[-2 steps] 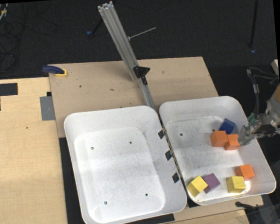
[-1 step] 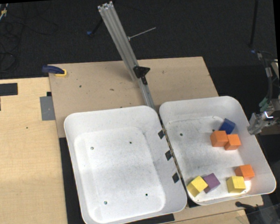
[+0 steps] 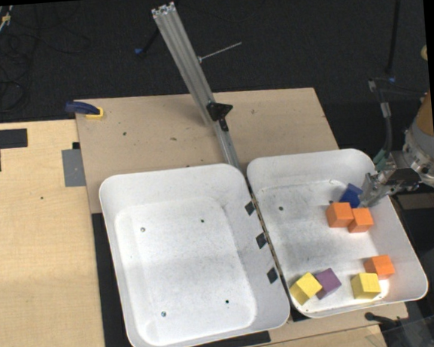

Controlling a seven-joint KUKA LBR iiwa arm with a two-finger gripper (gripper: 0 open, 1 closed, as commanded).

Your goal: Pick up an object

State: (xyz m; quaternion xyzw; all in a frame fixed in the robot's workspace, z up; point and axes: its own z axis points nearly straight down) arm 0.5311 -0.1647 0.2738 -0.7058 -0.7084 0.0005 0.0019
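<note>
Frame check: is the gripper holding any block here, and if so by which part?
It cannot be told. The gripper sits low at the right bin's right side, right beside the blue block and two orange blocks; no block is seen held.

The right bin (image 3: 307, 170) lies open through its middle and left side, blocks crowding its right edge (image 3: 350, 212) and front edge (image 3: 346, 281).

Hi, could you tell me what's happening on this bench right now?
The arm reaches in from the right, and its gripper sits low over the right bin, beside a blue block and two touching orange blocks. Whether it grips anything cannot be told. Near that bin's front edge lie a yellow block against a purple block, plus another yellow block with an orange one behind it.
</note>
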